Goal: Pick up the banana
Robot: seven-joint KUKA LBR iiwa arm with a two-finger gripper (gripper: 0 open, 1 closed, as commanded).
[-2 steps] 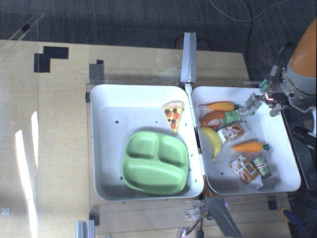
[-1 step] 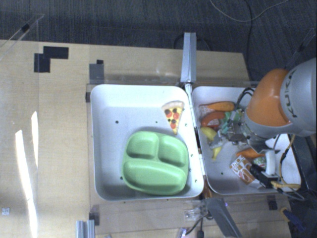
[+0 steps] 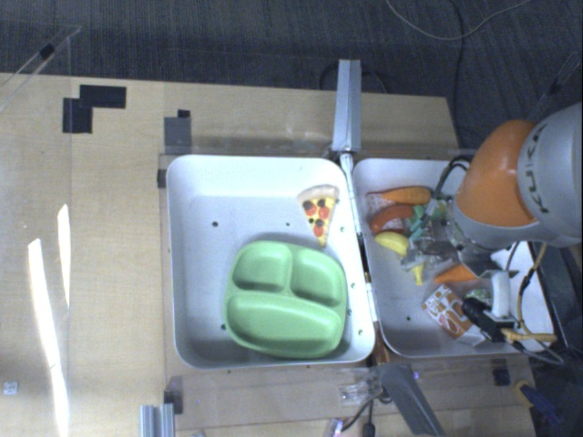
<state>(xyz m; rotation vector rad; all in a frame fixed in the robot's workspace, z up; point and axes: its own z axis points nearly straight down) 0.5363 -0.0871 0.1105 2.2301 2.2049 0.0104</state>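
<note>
The banana [image 3: 392, 242] is a small yellow piece lying in the left part of the right bin [image 3: 401, 335]. My gripper [image 3: 422, 246] is down in that bin, just to the banana's right and very close to it. The gripper's metal parts overlap the banana's right end, so I cannot see whether they touch. The arm's grey body and orange band [image 3: 496, 185] hang over the bin's right side and hide what lies under them.
Behind the banana lie an orange carrot-like piece [image 3: 405, 195] and a reddish sausage [image 3: 392, 217]. An orange piece [image 3: 457, 273] and an orange-white packet [image 3: 444, 309] lie nearer the front. The left bin [image 3: 196, 244] holds a green divided plate [image 3: 287, 299] and a pizza slice [image 3: 319, 212].
</note>
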